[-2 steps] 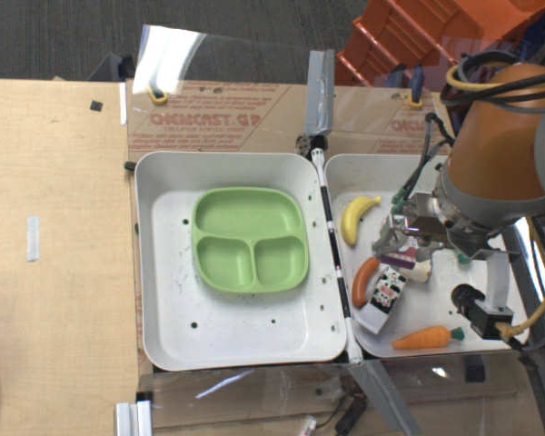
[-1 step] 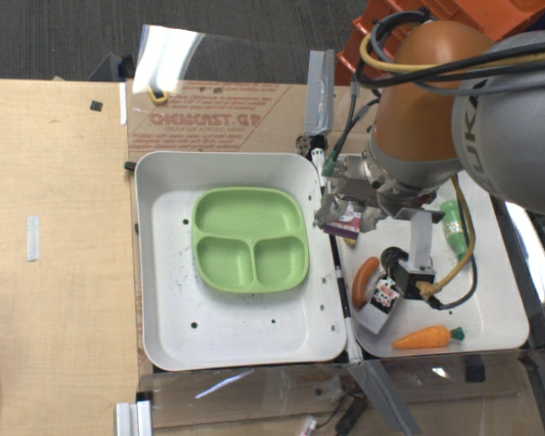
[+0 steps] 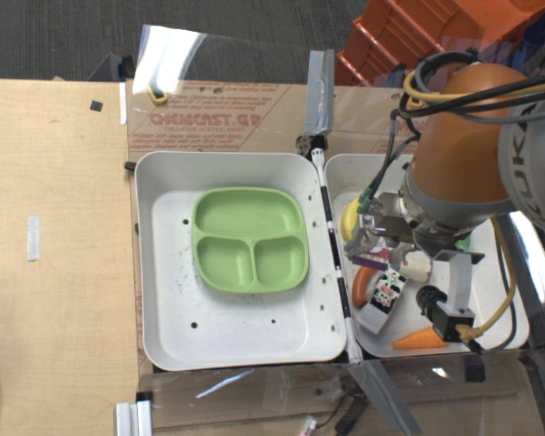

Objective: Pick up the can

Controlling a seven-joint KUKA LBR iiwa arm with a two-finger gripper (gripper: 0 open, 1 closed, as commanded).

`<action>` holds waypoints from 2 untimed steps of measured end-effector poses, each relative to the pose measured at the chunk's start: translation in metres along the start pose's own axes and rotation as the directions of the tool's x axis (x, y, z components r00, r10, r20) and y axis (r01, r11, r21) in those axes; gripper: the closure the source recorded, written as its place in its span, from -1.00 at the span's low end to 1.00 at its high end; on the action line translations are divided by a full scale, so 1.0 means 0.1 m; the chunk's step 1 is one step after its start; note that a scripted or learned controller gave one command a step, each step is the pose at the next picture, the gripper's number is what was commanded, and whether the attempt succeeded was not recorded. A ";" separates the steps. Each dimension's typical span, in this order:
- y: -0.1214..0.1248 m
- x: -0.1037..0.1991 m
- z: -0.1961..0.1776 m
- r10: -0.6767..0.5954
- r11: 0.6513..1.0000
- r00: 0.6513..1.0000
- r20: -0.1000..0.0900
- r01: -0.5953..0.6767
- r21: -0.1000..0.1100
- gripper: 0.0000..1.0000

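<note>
The arm hangs low over the right bin, and its bulk hides much of what lies there. My gripper is near that bin's left wall, above a cluster of small items. Just below it a small black-and-white patterned container lies tilted; it may be the can, but I cannot tell for sure. A purple item lies directly under the gripper, and nothing visibly rides between its tips.
A yellow fruit, a red-orange piece, a white lump and an orange carrot share the right bin. The left bin holds a green divided plate. Bare wooden bench lies to the left.
</note>
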State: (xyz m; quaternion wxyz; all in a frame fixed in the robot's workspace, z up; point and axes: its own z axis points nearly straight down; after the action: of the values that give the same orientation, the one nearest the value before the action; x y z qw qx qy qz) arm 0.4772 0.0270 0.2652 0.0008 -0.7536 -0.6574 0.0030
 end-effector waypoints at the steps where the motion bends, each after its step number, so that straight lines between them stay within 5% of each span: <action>1: 0.10 -0.74 0.60 0.017 1.000 1.000 -0.002 -0.017 0.000 1.00; 2: 0.00 0.01 0.54 0.077 0.997 0.997 0.000 -0.077 0.000 1.00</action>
State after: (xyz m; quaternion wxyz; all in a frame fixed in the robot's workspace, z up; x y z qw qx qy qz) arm 0.4769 0.0282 0.2112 0.0009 -0.7783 -0.6279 0.0028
